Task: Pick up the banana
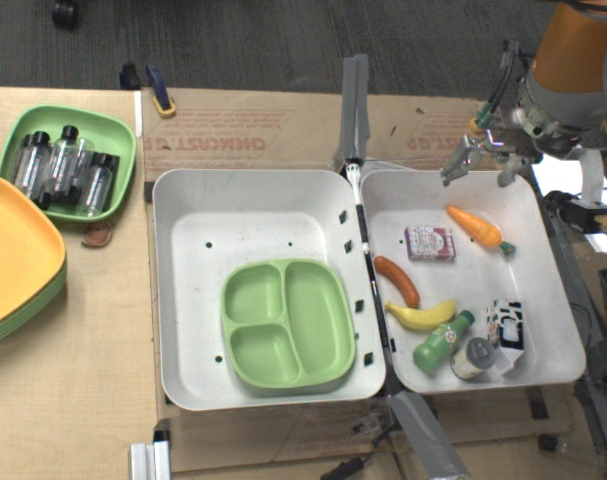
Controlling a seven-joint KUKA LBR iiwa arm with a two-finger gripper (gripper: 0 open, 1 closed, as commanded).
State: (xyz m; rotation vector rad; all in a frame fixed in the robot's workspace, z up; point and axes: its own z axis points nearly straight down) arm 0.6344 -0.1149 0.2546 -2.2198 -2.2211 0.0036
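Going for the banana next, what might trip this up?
1. The banana lies crowded: the hot dog touches its upper end and the green bottle leans by its lower side, so the pincer may nudge or catch a neighbour instead.
2. It sits near the right bin's left wall, leaving little finger room on that side.
3. The pincer is at the bin's far rim, so its path crosses the carrot and pink box.

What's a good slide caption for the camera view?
Open pincer hovers over the right bin's far edge, with the banana untouched near the bin's front, beside a sausage and green bottle.
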